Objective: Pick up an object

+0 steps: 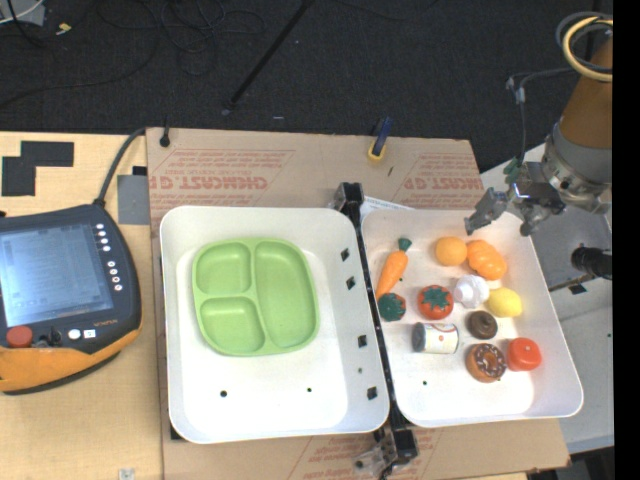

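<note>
Bright, even overhead light washes the two shallow white plastic bins [270, 408] almost to glare. Shadows are faint and short. The dark floor toward 12 o'clock stays dim; focus is slightly soft throughout.

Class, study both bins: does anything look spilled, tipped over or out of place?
One thing: the small white can lies on its side in the right bin. The green tray sits flat in the left bin; nothing spilled.

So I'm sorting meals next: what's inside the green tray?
The green tray sits in the left bin. Its three compartments show bare green plastic, with no food in them. The bin floor beneath the tray is covered, so that part cannot be seen.
</note>
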Controlling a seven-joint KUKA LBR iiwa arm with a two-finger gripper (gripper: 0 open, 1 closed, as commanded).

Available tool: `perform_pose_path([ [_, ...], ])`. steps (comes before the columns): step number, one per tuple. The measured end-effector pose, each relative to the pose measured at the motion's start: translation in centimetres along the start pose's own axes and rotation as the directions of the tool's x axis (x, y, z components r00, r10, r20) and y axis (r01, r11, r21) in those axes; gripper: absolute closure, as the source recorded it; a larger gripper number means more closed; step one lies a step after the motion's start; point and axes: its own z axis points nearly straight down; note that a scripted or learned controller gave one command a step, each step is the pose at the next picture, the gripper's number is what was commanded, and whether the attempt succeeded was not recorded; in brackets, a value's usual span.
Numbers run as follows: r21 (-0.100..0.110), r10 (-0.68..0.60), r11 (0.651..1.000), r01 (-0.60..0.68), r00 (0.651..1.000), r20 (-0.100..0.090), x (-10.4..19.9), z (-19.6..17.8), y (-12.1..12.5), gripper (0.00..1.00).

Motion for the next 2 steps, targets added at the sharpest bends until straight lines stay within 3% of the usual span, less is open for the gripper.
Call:
perform_pose_path([
  [1, 0.006, -0.006, 1.000, 0.006, 1.000, -0.004, 9.5, 3.9, -2.0, 0.00],
  [2, 0.003, -0.001, 1.000, 0.001, 1.000, -0.001, 8.9, 2.7, -1.9, 1.00],
])
